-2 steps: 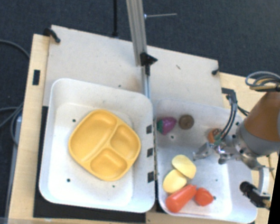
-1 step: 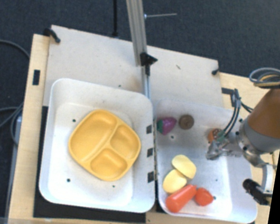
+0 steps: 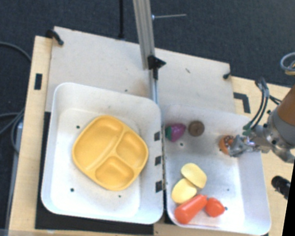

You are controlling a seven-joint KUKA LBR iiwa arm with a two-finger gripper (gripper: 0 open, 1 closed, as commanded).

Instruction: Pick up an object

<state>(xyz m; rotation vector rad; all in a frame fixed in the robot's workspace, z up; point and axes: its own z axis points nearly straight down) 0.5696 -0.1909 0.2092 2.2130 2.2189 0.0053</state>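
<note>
The claw (image 3: 237, 145) hangs low over the far right part of the right bin (image 3: 248, 189), reaching in from the right on the grey arm (image 3: 285, 125) with its orange band. Its tips sit right against a small orange thing (image 3: 225, 143), which lies just to their left near the bin's far wall; whether the tips touch it or grip it I cannot tell, and the blur hides how wide the claw stands.

Further left along the same far wall lie a brown ball (image 3: 196, 129) and then a purple piece (image 3: 176, 131), near each other but apart. Toward the near side of this bin, well apart from the claw, two yellow pieces (image 3: 188, 182) lie touching, one behind the other. Just in front of them an orange-red carrot shape (image 3: 190, 208) lies at a slant, with a red tomato (image 3: 214, 208) touching its right end.

The left bin (image 3: 57, 183) holds one yellow tray (image 3: 110, 152) with three compartments, set near the middle and turned at an angle.
</note>
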